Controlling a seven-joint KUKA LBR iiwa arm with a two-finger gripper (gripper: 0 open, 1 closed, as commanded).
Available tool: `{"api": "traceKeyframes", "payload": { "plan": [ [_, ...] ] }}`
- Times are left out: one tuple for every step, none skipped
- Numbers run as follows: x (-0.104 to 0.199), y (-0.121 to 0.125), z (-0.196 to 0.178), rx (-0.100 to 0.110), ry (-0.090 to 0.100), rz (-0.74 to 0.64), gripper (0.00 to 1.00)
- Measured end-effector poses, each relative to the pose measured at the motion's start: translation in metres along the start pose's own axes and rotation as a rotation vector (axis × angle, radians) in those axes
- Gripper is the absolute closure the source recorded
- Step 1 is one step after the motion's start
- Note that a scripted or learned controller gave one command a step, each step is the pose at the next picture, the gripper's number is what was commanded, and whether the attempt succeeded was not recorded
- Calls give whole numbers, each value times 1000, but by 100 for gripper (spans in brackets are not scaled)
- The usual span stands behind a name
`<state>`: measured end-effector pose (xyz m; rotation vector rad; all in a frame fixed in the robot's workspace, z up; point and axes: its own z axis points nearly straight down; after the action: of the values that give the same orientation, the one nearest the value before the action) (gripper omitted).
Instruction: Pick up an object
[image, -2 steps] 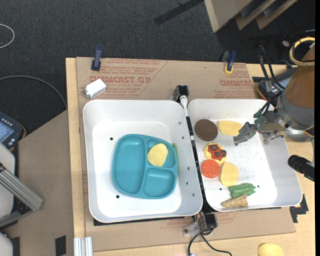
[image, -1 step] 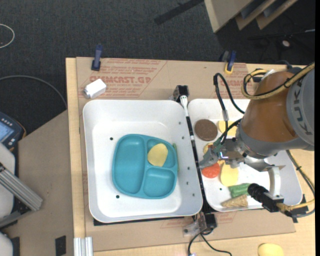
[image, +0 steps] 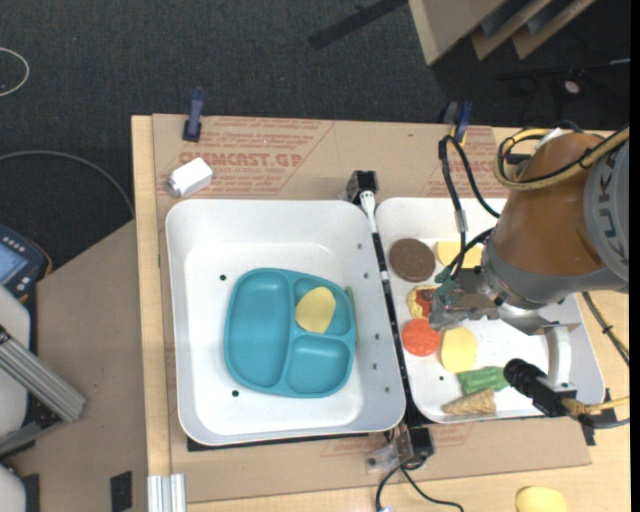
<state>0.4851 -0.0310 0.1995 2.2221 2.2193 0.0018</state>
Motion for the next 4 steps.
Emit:
{"api": "traceKeyframes", "payload": {
  "plan": [
    [70, -5, -59, -4, 1, -8, 100],
    [40, 71, 18, -2, -3, 1, 100],
    [84, 2, -10, 8, 2, -4, 100],
    [91, 72, -202, -22, 2, -5, 100]
  ]
}}
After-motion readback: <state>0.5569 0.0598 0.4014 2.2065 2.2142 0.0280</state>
